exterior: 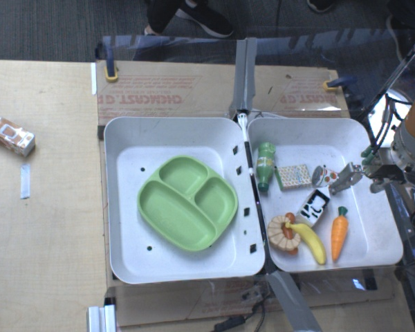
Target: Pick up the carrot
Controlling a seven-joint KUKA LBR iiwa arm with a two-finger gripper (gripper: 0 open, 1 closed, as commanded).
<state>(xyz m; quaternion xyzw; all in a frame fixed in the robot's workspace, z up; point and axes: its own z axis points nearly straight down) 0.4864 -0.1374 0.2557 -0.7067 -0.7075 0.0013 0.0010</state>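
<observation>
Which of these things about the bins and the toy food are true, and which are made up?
1. The carrot lies in the right bin. True.
2. The green plate sits in the right bin. False: it sits in the left bin.
3. The banana lies beside the carrot. True.
4. The gripper holds the carrot. False: the carrot lies in the bin, below the gripper in the view.
5. The green bottle lies on the plate. False: it lies in the right bin.

You're looking at a robotics lab test bench: two white bins on cardboard sheets clamped at the bench's far edge, toy food, grey carpet, bystanders' shoes.
</observation>
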